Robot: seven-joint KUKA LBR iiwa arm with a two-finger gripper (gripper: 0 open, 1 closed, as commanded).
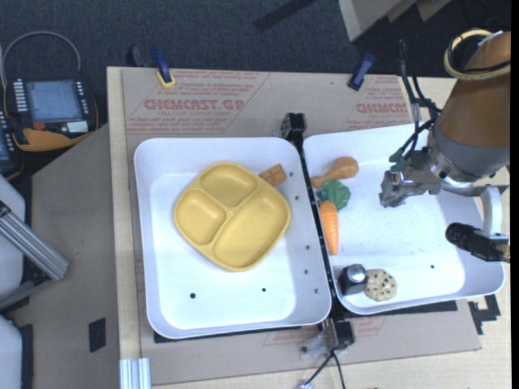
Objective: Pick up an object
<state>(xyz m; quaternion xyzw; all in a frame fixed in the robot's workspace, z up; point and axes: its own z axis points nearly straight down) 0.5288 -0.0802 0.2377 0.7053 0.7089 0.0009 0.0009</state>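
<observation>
Orange carrot [329, 227] at the gripper's [395, 193] eight o'clock looks light, stiff, slick; I'd pinch mid-body. Whether the gripper is spread, I can't tell.

Glossy plastic bins [162, 241]; matt, seemingly plastic yellow plate [233, 215].

We note in the right bin [454, 294]: a carrot [329, 226] along its left edge, and a cookie [379, 284] near its front-left corner.

arm [474, 112] cut off at right edge, wooden block [273, 174] partly behind yellow plate [232, 215]
</observation>
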